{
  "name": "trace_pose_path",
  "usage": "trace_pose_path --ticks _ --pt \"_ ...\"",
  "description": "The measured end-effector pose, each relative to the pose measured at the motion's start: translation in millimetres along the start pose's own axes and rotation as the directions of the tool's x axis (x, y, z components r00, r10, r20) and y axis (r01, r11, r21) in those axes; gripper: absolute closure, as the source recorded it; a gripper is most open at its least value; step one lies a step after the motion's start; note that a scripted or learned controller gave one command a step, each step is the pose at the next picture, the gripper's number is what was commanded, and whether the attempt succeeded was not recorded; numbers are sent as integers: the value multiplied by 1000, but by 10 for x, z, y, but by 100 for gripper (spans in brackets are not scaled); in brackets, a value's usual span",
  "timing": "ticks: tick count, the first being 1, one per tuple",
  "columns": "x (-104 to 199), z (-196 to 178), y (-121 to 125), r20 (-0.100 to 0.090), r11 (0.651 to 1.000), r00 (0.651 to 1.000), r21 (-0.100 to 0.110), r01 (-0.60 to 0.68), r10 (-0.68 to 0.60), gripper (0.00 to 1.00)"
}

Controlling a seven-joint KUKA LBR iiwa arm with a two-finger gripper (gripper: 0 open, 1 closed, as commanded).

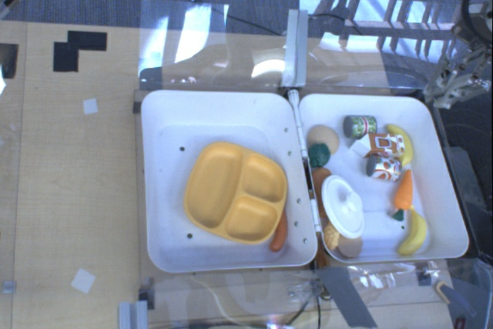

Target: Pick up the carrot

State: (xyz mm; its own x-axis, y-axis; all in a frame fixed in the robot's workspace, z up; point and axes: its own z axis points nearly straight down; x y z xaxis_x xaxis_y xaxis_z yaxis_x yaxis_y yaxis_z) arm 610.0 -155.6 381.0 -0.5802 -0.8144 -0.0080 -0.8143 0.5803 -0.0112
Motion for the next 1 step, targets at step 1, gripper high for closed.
trace_pose_path --ticks 1 --pt "161 428 606 -2 999 999 -6 38 -38 100"
